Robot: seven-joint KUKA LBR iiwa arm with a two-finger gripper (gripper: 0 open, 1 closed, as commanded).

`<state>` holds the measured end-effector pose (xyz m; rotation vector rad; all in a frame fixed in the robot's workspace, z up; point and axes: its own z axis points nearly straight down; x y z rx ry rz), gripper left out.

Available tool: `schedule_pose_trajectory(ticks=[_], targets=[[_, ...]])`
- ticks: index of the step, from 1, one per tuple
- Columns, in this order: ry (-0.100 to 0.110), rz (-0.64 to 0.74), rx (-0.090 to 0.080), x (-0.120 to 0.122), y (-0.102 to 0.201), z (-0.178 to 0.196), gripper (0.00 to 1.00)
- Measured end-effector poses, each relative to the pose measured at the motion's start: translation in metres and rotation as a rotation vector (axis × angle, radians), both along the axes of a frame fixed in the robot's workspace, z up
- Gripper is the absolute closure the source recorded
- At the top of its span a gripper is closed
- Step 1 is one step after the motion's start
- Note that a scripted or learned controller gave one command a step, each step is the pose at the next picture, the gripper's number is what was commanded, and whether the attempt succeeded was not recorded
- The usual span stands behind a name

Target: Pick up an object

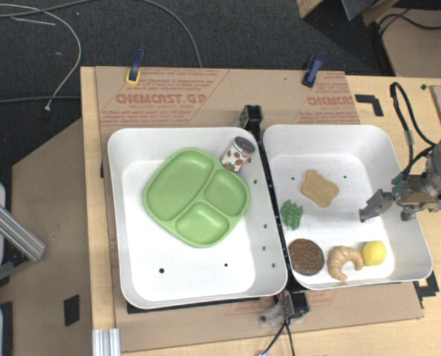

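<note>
Over the right white bin (339, 141), my fingers (372, 211) hang above the round yellow lemon (374, 253); spread or pressed together, I cannot tell.

Arm (437, 191) cut off at right edge of frame; end effector (374, 208) too small and dim to read; can (237, 154) label illegible.

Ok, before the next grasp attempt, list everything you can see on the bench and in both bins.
Divided plate: 1, green, left bin.
Small jar: 1, white with red print, left bin, at the plate's far right edge.
Bread slice: 1, tan, right bin centre.
Leafy piece: 1, green, right bin's left side.
Cookie: 1, brown, right bin front.
Croissant: 1, tan, beside cookie.
Lemon: 1, yellow, right of croissant.
Clamps: 2, blue, bench's far edge.
Gripper: 1, grey, right bin's right side.
</note>
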<state>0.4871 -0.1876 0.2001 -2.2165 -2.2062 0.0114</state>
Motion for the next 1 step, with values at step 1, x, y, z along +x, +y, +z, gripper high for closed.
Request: schedule_pose_trajectory(ticks=[1], targets=[[-0.014,0.005,-0.004,0.0033,0.0006,0.0068,0.00]])
